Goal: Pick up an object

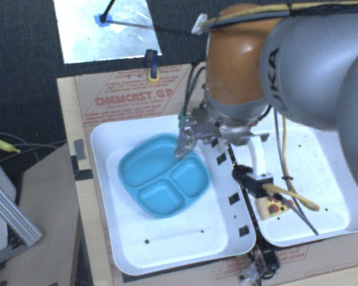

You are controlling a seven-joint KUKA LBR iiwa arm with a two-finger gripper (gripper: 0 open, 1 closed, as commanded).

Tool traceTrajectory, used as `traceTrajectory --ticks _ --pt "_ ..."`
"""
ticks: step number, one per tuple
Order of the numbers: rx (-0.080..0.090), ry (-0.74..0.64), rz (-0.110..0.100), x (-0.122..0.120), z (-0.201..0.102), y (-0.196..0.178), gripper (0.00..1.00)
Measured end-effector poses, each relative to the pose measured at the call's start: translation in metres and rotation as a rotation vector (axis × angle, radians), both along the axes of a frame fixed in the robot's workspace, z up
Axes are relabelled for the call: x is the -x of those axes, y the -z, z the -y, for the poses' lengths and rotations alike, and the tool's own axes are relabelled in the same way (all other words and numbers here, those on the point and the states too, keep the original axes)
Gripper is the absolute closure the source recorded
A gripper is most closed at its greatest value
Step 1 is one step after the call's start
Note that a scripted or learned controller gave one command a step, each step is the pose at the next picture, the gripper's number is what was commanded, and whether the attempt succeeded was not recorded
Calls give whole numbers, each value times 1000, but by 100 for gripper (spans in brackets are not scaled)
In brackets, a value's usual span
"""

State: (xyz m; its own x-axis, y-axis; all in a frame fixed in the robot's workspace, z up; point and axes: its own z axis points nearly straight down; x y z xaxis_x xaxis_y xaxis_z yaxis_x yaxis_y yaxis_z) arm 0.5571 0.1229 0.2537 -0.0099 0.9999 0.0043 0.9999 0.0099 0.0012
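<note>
A light blue divided plate (164,174) with three compartments lies in the left bin (135,252), toward its back right. My gripper (217,141) hangs under the orange wrist band over the wall between the two bins, its left side at the plate's upper right rim. A small tan and yellow object (276,204) with thin dark sticks lies in the right bin (330,216), near its front left. The big grey arm hides the back and right of that bin.
A cardboard sheet (125,97) lies under both bins. Behind it sits a shiny foil square (104,23), with a blue and yellow clip (152,65) on the cardboard's far edge. A black cable (248,215) runs down the divider.
</note>
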Motion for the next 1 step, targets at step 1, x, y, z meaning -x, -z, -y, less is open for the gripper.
traceTrajectory --ticks 1 --pt "1 7 5 -42 -10 156 0"
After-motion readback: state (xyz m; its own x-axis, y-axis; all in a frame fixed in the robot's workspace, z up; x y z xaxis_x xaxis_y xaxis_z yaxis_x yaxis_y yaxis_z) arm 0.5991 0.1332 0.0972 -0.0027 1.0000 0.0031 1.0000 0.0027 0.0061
